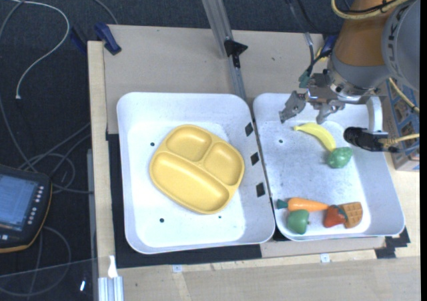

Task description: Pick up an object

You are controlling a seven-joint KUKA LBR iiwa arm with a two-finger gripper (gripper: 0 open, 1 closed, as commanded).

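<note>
Two bins (133,159), one arm, and a banana (317,135) sitting right under the claw (306,111).

Largest first: left bin holds one yellow divided plate (196,169); right bin holds six toy foods. The banana lies just below the claw, toward the near side, long axis slanting from upper left to lower right. Claw fingers are spread and hold nothing. Others: one carrot (307,204), one waffle (352,213), two green pieces, one red bit.

tablet (20,209) cut off at left edge
</note>
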